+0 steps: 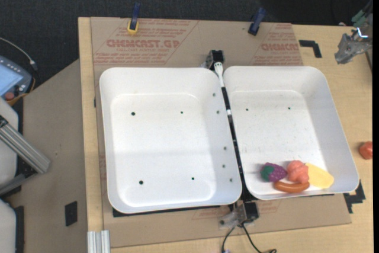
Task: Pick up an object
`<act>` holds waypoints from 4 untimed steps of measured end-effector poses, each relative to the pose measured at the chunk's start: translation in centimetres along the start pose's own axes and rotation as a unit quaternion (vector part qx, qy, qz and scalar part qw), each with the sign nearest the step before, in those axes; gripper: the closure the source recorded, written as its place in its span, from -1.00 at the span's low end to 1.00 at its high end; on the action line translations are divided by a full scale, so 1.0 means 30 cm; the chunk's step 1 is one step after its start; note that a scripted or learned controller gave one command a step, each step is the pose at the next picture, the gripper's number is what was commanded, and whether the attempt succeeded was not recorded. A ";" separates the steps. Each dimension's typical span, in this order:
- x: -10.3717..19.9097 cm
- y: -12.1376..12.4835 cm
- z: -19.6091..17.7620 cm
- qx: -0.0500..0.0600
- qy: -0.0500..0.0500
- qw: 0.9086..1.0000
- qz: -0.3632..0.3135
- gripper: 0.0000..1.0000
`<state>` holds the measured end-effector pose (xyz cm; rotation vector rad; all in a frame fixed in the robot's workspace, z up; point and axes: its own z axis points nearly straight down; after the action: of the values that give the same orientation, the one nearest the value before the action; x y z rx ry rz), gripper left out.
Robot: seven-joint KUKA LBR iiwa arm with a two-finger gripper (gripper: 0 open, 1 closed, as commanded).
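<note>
The gripper (pixel 353 44) hangs far right, its fingers' state unclear; the toys (pixel 294 176) crowd the right bin's (pixel 278 83) near corner, so a grab may slip.

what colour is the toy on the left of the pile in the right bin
Purple: the toy in the right bin reads purple with a hint of green, clearest in the camera view.

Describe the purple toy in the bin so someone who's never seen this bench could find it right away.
Look at the right-hand white bin and go to its near corner, where a small cluster of toy foods lies. The purple toy is at the cluster's left end, nearest the divider between the bins. It alone is purple and knobbly; its neighbours are orange, pink-red and yellow.
</note>
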<state>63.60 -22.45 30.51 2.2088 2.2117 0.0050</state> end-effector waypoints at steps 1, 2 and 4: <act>-0.001 0.003 -0.035 -0.002 -0.001 1.000 0.000 1.00; -0.002 0.005 -0.071 -0.004 -0.002 1.000 0.000 1.00; -0.005 0.011 -0.144 -0.008 -0.005 1.000 -0.001 1.00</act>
<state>63.87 -22.54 34.82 2.1942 2.1995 0.0126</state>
